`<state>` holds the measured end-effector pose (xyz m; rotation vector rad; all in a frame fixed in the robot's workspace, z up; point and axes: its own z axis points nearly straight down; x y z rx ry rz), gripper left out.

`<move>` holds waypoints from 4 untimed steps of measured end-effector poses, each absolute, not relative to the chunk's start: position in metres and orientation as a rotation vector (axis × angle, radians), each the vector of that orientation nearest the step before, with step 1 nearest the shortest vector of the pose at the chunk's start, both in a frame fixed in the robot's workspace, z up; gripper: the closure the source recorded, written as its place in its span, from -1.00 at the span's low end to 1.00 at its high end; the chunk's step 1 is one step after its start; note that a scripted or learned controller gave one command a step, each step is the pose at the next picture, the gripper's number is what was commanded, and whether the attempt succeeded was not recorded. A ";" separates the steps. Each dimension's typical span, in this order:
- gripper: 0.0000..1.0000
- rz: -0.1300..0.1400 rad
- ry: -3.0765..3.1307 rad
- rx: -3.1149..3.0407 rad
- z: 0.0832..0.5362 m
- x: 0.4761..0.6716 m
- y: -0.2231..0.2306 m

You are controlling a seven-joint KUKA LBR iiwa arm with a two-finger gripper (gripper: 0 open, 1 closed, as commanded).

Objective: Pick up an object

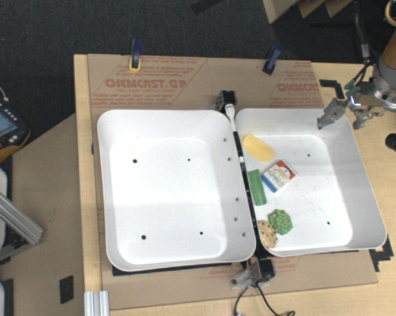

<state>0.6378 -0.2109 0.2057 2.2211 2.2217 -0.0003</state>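
Note:
Several small objects lie in the left part of the right bin (360, 176). A yellow rounded piece (258, 148) sits nearest the back. Below it are a green bar (255, 186) and a red, white and blue packet (277, 175). A green bumpy lump (281, 221) and a speckled cookie (266, 233) rest near the front rim. My gripper (346, 116) hovers over the bin's back right corner, well apart from all of them. It is open, its fingers spread with nothing between them.
The left bin (109, 176) stands beside the right one, with a black divider clamp (227, 101) at the back between them. Both rest on a cardboard sheet (184, 78) held by a yellow clip and a blue clip.

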 end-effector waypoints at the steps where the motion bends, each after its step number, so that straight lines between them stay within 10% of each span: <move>1: 1.00 0.002 2.220 2.217 0.217 0.639 -0.211; 3: 1.00 0.010 2.227 2.208 0.341 0.669 -0.097; 4: 1.00 -0.001 2.226 2.221 0.370 0.600 -0.073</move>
